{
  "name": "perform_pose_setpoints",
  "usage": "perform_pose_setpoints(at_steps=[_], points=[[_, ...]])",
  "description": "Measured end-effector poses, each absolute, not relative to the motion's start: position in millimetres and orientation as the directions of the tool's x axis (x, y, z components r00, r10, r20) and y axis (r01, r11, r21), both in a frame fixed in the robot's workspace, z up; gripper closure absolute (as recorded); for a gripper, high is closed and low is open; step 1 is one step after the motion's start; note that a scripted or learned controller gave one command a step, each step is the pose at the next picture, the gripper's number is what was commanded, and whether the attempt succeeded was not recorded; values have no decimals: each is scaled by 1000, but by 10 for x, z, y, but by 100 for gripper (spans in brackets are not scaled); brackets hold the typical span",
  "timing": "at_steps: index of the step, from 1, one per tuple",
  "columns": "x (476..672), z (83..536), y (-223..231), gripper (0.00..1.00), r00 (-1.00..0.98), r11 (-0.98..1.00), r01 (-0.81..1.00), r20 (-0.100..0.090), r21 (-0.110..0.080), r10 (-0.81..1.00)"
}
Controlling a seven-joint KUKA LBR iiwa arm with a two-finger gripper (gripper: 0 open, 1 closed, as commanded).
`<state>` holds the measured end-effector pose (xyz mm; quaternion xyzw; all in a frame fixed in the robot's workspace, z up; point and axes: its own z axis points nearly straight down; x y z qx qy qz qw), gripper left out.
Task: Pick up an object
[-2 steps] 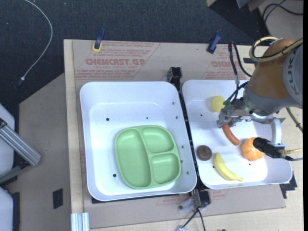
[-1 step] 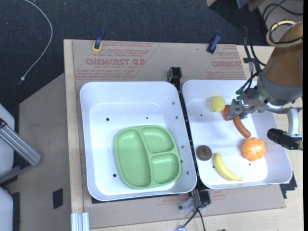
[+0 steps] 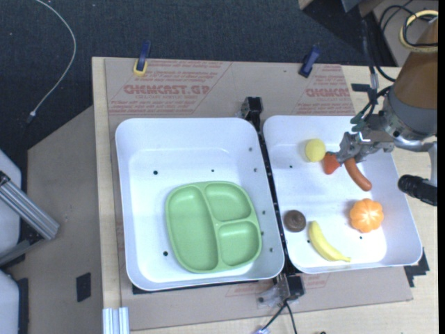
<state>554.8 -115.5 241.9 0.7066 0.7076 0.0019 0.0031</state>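
Note:
In the right bin (image 3: 396, 256) lie a yellow ball (image 3: 315, 149), a small red piece (image 3: 330, 164), an orange-red sausage (image 3: 359, 175), an orange (image 3: 366, 215), a banana (image 3: 327, 243) and a brown round piece (image 3: 295, 220). My gripper (image 3: 354, 149) hangs low over the bin's upper right part, just above the sausage's upper end and right of the red piece. Its tip is a dark tangle against the bin. I see nothing lifted off the bin floor.
The left bin (image 3: 139, 152) holds a green divided plate (image 3: 212, 225). A black clamp (image 3: 252, 107) sits at the top of the ridge between the bins. The arm's orange band (image 3: 421, 82) and wrist fill the right side above the bin.

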Motion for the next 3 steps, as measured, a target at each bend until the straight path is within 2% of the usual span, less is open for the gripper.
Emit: perform_pose_setpoints(at_steps=[1,3], points=[[5656,2288,-598,100,-6,6,1000,2,-2,1000],[5735,2302,565,100,-7,7,1000,2,2,1000]])
